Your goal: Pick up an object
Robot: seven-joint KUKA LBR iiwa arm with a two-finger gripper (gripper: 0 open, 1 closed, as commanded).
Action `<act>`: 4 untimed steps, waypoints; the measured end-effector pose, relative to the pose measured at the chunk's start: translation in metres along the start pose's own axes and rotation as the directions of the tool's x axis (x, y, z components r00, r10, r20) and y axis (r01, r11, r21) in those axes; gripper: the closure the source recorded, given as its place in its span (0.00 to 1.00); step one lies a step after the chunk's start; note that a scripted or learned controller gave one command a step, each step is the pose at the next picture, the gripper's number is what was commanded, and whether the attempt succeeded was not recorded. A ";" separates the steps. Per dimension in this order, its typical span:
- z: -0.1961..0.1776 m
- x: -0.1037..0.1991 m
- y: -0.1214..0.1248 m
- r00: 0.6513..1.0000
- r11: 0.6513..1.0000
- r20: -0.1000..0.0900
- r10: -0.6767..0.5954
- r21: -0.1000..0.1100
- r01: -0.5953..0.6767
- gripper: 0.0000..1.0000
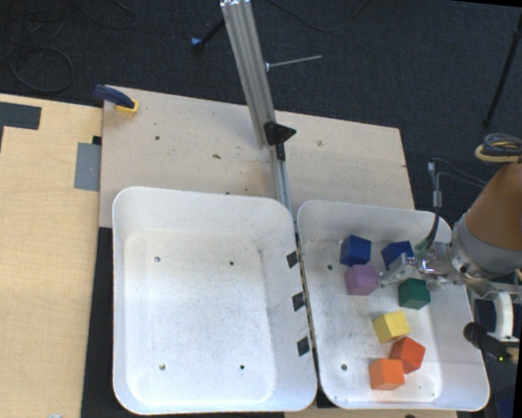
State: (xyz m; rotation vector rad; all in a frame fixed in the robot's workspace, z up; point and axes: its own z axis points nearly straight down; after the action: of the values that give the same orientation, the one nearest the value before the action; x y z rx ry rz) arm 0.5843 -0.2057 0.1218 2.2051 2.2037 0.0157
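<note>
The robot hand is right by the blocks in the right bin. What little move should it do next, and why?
Probably a small drop straight down and a close. The gripper sits low in the right bin, among the purple block, a blue block and the green block. Nothing is clearly held yet, so settling onto one block seems the best bet.

From my seat I see a dark carpeted floor (372,57) at twelve o'clock, strewn with black cables (34,60). A pale wooden bench (193,144) fills the centre, a lighter wooden panel (22,251) lies at nine o'clock, and a metal rail (250,62) slants upward.
</note>
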 end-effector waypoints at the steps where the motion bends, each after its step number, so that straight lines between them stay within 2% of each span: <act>1: -0.009 -0.002 0.001 1.000 1.000 0.003 0.003 -0.003 -0.003 1.00; 2: -0.067 -0.003 -0.007 1.000 1.000 -0.009 0.000 0.022 0.000 1.00; 3: -0.112 -0.005 -0.005 1.000 1.000 -0.009 -0.001 0.021 0.001 1.00; 4: -0.098 -0.004 -0.005 1.000 1.000 -0.010 -0.003 0.027 0.003 1.00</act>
State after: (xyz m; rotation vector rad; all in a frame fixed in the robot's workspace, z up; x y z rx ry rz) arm 0.5768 -0.2086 0.2196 2.2206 2.2262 -0.0033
